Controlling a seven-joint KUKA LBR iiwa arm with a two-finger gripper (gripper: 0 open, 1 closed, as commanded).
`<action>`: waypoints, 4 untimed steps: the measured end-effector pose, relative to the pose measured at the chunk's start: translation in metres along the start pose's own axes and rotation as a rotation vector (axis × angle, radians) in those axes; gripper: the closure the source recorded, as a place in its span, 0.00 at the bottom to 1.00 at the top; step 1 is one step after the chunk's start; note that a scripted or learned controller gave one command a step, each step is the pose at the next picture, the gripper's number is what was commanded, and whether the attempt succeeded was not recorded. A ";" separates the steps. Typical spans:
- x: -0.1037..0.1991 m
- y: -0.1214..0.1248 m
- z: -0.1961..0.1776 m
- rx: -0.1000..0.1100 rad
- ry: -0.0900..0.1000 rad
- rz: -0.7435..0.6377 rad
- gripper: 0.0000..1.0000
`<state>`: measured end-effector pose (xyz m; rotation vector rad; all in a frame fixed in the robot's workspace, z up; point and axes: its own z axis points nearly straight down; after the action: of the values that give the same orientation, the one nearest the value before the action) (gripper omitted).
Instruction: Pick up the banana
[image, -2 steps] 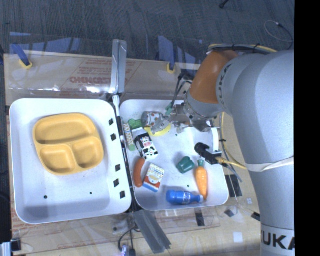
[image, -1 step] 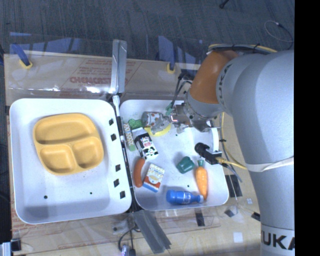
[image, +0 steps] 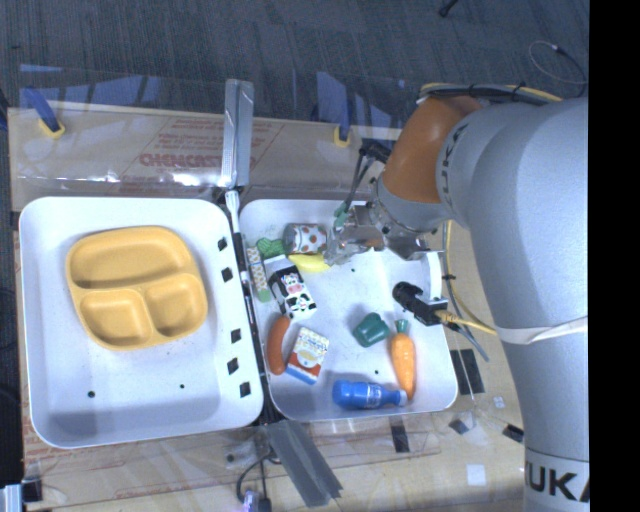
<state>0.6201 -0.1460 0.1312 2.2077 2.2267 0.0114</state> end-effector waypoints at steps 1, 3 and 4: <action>0.000 0.000 0.000 0.000 0.000 0.000 0.00; 0.013 0.024 0.021 0.006 -0.004 -0.032 1.00; 0.013 0.024 0.021 0.007 -0.004 -0.033 0.00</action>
<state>0.6443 -0.1329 0.1100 2.1722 2.2640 -0.0002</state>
